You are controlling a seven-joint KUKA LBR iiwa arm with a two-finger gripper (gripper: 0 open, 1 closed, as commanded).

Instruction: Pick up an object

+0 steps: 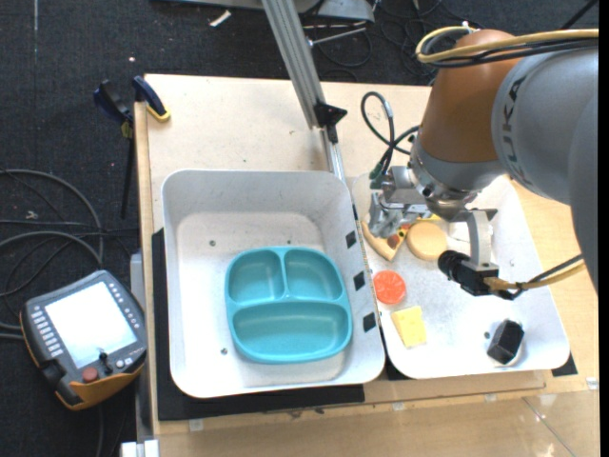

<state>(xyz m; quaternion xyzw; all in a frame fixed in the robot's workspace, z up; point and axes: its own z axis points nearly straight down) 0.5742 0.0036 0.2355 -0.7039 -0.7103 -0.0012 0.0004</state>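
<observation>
A: Reaching in from the right, the arm (514, 112) hangs low over the right bin (533, 336), its gripper (385, 219) down near that bin's left wall.

B: Fingers spread or pinching?

A: I cannot tell; the metal parts blur together there. Nothing shows between them.

B: Where are the objects to pick?

A: All in the right bin. A tan round piece (426, 241) lies just beside the gripper, touching a curved yellowish piece (384, 247) at the bin's left wall. Below them sits an orange-red disc (388, 287), then a yellow block (410, 326) just beside it. A black object (504, 341) rests well apart, near the bin's front right corner.

B: And the left bin (190, 203)?

A: It holds 1 teal tray (285, 305) with 3 compartments, nothing in them.
</observation>
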